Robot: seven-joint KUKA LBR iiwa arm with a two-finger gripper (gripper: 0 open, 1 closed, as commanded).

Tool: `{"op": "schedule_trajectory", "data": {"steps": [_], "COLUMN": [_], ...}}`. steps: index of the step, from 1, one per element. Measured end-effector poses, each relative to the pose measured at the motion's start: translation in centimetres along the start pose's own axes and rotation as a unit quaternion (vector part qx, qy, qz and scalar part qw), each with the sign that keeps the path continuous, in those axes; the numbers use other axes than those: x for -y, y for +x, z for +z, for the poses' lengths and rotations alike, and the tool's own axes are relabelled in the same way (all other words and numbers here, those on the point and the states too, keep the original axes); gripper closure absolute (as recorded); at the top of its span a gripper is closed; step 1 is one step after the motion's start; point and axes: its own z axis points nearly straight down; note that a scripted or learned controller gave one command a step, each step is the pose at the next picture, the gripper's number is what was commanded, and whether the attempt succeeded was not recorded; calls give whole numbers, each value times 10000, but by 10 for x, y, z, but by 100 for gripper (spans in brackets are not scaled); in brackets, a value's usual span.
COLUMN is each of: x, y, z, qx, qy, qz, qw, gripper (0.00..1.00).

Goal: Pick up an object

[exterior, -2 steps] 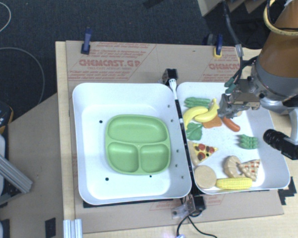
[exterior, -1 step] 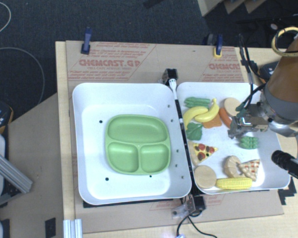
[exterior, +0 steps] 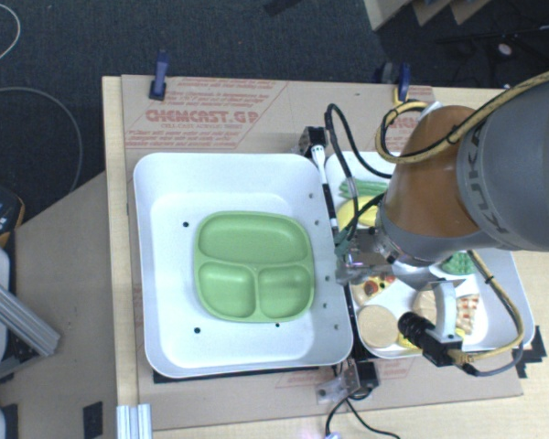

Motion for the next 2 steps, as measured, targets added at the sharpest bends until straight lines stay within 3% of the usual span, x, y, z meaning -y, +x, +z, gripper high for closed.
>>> {"op": "schedule_trajectory", "data": {"steps": [1, 2], "x": [-2, -1], "y": [-5, 49], "z": [-120, -61], "qx": [21, 15], "qy": [-111, -11], "qz": [36, 22], "qw": [9999, 10000], "gripper": [100, 100]}}
